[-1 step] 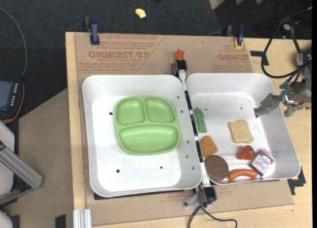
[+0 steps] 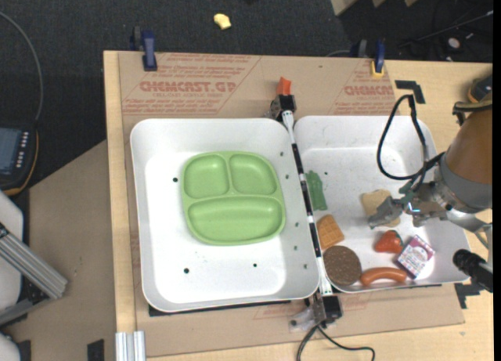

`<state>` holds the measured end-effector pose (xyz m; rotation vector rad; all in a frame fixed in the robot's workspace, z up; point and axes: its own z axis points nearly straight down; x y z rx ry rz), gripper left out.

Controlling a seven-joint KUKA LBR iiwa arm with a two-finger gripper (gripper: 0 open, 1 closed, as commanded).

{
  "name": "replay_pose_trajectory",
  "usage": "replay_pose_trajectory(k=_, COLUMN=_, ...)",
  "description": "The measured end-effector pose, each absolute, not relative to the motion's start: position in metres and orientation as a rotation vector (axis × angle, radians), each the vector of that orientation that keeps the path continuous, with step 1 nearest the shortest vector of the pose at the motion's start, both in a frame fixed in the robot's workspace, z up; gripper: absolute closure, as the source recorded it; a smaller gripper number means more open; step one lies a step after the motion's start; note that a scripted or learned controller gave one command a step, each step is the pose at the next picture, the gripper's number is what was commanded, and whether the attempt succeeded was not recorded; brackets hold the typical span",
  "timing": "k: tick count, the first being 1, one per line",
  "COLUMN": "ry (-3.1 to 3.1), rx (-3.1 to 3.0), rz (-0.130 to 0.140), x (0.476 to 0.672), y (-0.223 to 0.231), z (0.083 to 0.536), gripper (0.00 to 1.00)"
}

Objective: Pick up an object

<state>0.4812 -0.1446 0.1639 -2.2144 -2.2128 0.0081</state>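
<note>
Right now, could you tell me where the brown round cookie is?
The brown round cookie lies in the right bin, near its front-left corner, below the orange cracker.

Red print readable on the brown cardboard sheet lying under the two bins. Left of the orange clamp: "CHEMCAST GP" in large capitals, with smaller red lines above and below, too fine to read. Right of the clamp: same large print repeated, cut off by the right bin's rim, "CHEMCAS" legible. Pink-and-white wrapped packet in the right bin carries print, too small to read.
</note>
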Motion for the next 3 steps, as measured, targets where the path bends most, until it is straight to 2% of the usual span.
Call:
replay_pose_trajectory(k=1, ry=-2.222, rx=-2.223, rz=0.001, x=0.53, y=-0.17, z=0.086, gripper=0.0)
replay_pose_trajectory(k=2, ry=-2.225, rx=-2.227, rz=-0.003, x=0.53, y=-0.17, z=0.102, gripper=1.0)
replay_pose_trajectory(k=3, ry=-2.225, rx=-2.223, rz=-0.002, x=0.522, y=-0.163, z=0.128, gripper=1.0)
